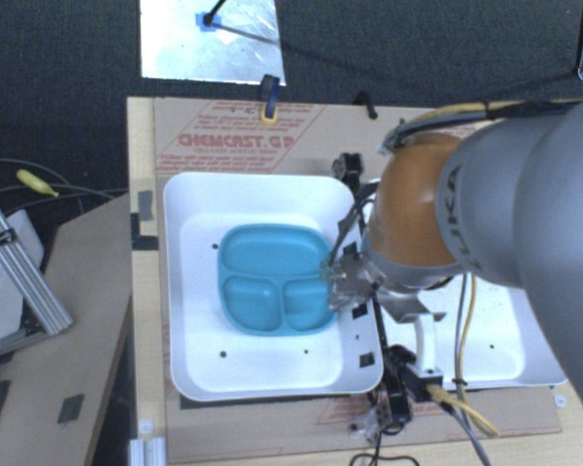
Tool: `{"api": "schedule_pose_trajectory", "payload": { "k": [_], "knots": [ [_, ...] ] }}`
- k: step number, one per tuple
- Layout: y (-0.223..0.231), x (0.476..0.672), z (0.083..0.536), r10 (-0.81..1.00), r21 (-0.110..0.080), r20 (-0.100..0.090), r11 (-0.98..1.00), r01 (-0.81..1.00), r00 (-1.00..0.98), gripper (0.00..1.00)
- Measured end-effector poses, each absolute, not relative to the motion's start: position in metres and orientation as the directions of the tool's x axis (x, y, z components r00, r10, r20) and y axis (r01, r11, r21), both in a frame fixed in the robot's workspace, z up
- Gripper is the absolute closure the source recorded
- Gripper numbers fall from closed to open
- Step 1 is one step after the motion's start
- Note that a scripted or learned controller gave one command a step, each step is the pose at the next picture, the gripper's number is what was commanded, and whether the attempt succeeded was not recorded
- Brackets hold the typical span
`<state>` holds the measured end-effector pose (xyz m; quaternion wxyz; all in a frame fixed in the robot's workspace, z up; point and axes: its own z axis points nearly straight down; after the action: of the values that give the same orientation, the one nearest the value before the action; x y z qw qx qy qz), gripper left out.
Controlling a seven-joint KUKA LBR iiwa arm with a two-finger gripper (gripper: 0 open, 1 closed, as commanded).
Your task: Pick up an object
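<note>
The arm (486,202) bends over the blue tray's (272,278) right edge; grip unclear.

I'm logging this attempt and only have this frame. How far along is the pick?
Done: the arm has reached the left bin, with the gripper at the right edge of the blue divided plate. In hand: nothing visibly; the plate lies flat in the bin. Left: securing a grip and lifting it.
</note>
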<state>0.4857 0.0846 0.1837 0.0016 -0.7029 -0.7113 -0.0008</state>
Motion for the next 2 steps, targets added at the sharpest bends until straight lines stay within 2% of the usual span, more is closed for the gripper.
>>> {"api": "schedule_pose_trajectory", "payload": {
  "k": [1, 2],
  "knots": [
    [0.125, 0.489, 0.134, 1.0, -0.004, 0.001, 0.008, 1.0, -0.008, 1.0],
    [0.111, 0.53, 0.084, 1.0, 0.002, 0.001, 0.0, 1.0, 0.0, 1.0]
  ]
}}
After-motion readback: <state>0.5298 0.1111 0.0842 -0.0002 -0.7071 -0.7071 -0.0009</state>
